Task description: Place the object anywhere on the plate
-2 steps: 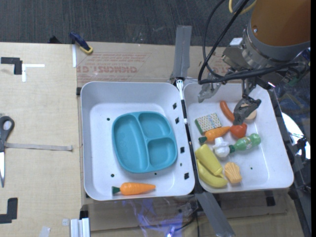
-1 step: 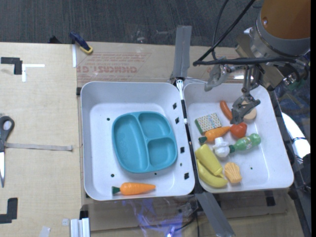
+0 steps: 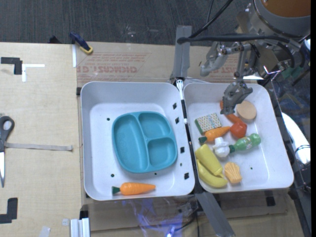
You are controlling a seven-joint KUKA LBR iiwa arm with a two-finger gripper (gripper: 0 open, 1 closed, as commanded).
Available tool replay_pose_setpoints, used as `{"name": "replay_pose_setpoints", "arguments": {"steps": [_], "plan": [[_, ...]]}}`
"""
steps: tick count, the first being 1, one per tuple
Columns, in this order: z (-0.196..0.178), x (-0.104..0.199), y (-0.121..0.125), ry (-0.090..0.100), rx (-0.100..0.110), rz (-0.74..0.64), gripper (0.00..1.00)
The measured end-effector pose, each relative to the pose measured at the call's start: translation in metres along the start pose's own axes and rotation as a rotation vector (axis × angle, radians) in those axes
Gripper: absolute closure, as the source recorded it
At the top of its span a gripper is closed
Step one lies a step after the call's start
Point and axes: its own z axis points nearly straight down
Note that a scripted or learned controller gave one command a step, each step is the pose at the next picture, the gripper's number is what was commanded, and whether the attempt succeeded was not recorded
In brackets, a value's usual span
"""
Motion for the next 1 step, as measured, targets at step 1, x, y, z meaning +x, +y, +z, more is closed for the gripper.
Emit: {"name": "replay_pose_setpoints", "arguments": {"steps": [1], "plan": [[0.0159,0.0106,-0.0506,0.007,0.002,0.357,0.00]]}}
